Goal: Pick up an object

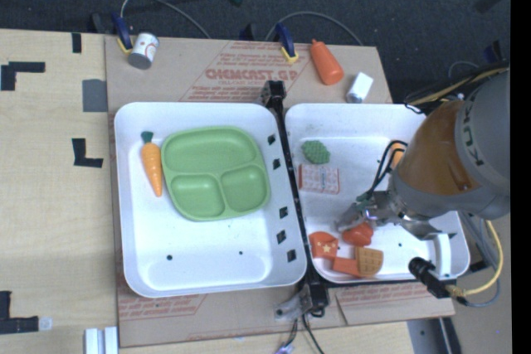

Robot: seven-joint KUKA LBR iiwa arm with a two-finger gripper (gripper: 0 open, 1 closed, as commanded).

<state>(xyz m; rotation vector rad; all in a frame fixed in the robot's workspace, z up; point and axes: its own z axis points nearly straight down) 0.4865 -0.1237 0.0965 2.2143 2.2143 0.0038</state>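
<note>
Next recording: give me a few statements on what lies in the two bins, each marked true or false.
1. The green divided plate lies in the left bin. True.
2. The toy carrot lies in the right bin. False: it lies in the left bin, beside the plate.
3. The claw is over the right bin. True.
4. The orange bottle lies inside a bin. False: it lies on the cardboard behind the bins.

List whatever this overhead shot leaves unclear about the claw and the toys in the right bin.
- Claw: open or shut, and whether it grips anything, is blurred and partly under the arm's wrist.
- Red toy below the claw: contact cannot be told.
- Right bin: its right side is covered by the arm.
- Orange pieces at the bin's near edge: too small to identify.
</note>
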